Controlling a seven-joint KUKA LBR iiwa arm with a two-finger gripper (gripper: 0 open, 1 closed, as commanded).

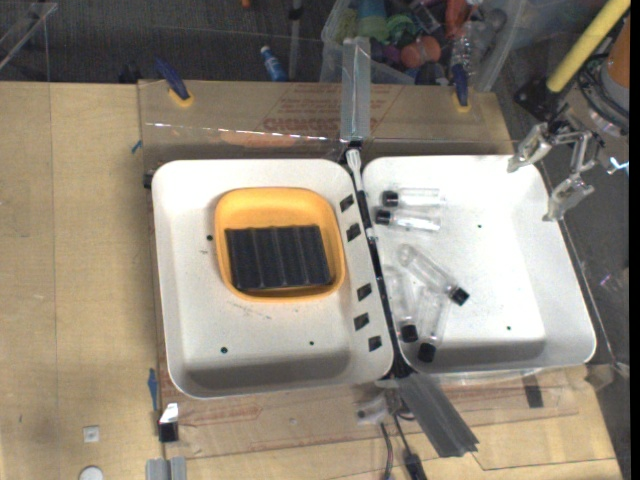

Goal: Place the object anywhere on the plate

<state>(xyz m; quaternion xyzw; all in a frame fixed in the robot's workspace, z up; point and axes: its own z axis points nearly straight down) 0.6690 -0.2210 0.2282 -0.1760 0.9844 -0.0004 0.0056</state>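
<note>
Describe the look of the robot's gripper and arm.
The gripper is bare silvery metal: two thin fingers on slender jointed links, with no visible markings. The wrist behind it is blurred at the frame's edge, so its colour is hard to tell.

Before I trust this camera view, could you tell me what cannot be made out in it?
- Clear vials in the right bin: transparent on white, so their count and outlines are unsure.
- Gripper: small, at the bin's far right corner; finger state unreadable.
- Dark ridged thing on the yellow plate: too coarse to identify.
</note>
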